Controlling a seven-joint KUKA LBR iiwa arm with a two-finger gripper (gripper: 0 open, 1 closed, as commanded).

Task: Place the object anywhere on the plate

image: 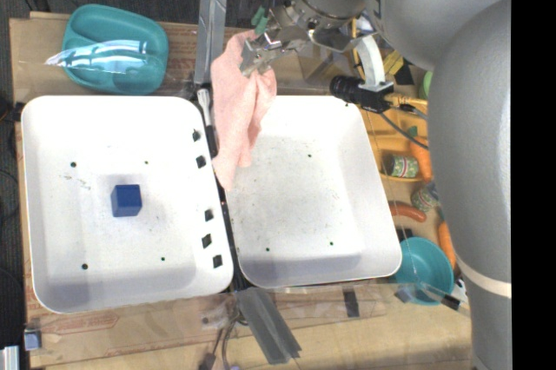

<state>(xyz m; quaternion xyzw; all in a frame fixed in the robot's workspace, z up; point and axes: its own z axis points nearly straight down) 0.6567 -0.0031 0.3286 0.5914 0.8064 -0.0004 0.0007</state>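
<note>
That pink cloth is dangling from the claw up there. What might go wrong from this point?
The pink cloth hangs from the gripper by one corner, so it might slip out. It droops across the gap between the left bin and the right bin, so it may snag on a rim or land astride both.

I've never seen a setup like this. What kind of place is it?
Most likely a robotics test lab: a big grey arm holds a pink cloth over two white bins on a wooden bench, one containing a blue cube.
</note>
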